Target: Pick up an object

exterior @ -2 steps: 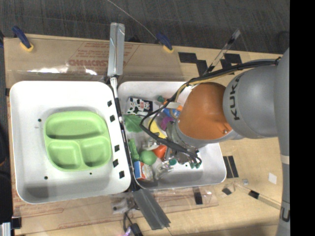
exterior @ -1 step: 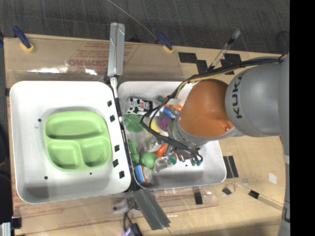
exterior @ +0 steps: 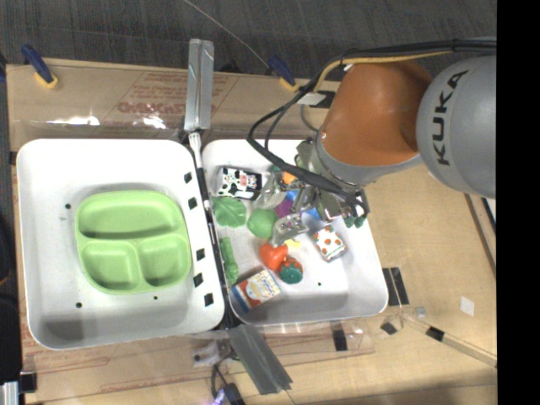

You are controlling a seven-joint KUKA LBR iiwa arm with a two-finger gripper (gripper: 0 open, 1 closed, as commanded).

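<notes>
The right bin (exterior: 363, 289) holds a jumble of small toys: a black-and-white cow-print box (exterior: 239, 182), a green lump (exterior: 229, 213), a paler green ball (exterior: 261, 224), an orange piece (exterior: 273, 255) beside a teal one (exterior: 291, 272), a white die with red spots (exterior: 330, 243) and a small printed carton (exterior: 260, 287). My gripper (exterior: 295, 215) hangs low over the middle of this pile, under the arm's orange band (exterior: 371, 112). It sits right beside the pale green ball and some purple and blue pieces (exterior: 297, 201).
The left bin (exterior: 51, 184) carries a light green divided tray (exterior: 131, 239). A green stick (exterior: 229, 260) lies along the right bin's left wall. Metal clamps (exterior: 200, 78) stand at the divider between the bins. Black cables (exterior: 278, 116) loop from the wrist.
</notes>
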